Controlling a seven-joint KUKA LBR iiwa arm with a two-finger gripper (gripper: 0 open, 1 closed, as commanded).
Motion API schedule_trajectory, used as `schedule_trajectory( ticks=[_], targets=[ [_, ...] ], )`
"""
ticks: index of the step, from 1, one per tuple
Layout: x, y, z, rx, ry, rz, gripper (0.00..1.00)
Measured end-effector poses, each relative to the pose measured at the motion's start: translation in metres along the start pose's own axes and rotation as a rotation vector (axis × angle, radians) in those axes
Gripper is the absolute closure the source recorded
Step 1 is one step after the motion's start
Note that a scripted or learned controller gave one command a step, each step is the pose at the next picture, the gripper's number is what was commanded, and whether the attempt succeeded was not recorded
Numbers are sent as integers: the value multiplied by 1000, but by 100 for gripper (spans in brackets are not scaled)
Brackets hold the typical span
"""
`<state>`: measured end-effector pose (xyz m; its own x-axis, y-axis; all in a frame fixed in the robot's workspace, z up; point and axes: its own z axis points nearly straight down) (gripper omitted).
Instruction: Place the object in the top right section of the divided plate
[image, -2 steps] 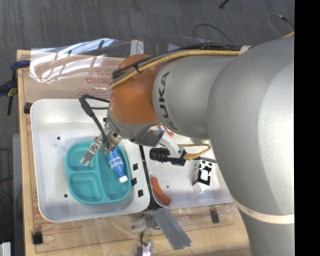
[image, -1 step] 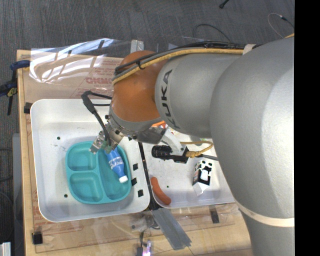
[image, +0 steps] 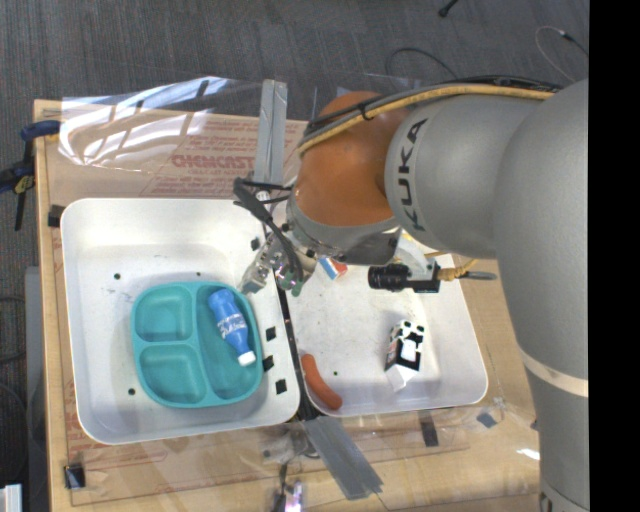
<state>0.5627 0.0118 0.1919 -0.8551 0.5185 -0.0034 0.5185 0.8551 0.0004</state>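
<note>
A teal divided plate sits in the left bin. A blue bottle with a white cap lies in the plate's long right-hand compartment, cap toward the near side. My gripper hangs just above and to the right of the bottle, over the wall between the two bins. It is open, nothing is between its fingers, and it is not touching the bottle. The orange wrist band and the grey arm fill the upper right.
In the right bin lie a reddish-brown sausage near the front left corner, a white and black item at the right, and a small red, white and blue piece under the wrist. Cables run past the gripper.
</note>
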Motion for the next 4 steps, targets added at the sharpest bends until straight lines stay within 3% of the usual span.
schedule_trajectory(
  ticks=[1, 2, 3, 4],
  targets=[
    [-95, -41, -11, 1, 1, -13, 100],
    [-152, -95, 6, 0, -1, -34, 100],
    [-167, -133, 89, -3, -5, -216, 100],
    [-156, -104, -16, -1, -2, -244, 100]
  ],
)
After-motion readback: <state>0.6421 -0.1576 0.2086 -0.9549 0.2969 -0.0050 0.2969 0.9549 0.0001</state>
